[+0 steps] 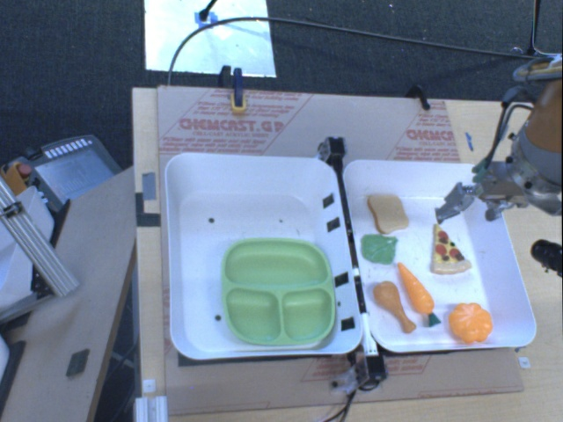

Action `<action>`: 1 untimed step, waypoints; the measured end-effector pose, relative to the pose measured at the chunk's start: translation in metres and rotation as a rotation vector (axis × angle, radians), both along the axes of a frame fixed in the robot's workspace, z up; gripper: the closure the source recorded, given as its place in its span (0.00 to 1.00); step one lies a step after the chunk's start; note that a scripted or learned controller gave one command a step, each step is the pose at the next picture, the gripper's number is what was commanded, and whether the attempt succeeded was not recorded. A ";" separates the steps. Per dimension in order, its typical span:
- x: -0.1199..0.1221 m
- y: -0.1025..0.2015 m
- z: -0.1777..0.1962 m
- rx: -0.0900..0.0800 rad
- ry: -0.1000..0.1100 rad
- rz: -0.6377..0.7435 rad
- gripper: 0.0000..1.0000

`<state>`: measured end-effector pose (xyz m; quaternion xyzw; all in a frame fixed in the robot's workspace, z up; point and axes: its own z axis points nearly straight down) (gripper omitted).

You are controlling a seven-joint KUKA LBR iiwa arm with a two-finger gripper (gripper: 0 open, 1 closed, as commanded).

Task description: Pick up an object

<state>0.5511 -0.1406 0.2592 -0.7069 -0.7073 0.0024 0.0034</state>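
While the gripper (456,202) hangs over the right-hand bin (510,262) with nothing visible between its fingers, whether those fingers stand apart or together cannot be told from this slant. Below and just beside it lies the toy pizza slice (449,251), the nearest candidate; the bread slice (387,213) sits a little to its left, with the green leaf piece (379,249), the carrot (414,289), the drumstick (393,306) and the small orange pumpkin (471,322) spread toward the near edge of the same bin. The left bin (202,200) carries only a green divided plate (279,290). Most of the risk seems to lie in the flatness of the pizza slice: fingers descending on it could skate over its top or press it into the bin floor without getting under an edge. A descent slightly off line might also nudge the slice toward the bin wall, or clip the carrot nearby, so that the grasp comes up bare.
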 end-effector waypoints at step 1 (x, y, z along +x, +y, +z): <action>0.002 0.000 0.005 -0.002 -0.010 0.002 0.00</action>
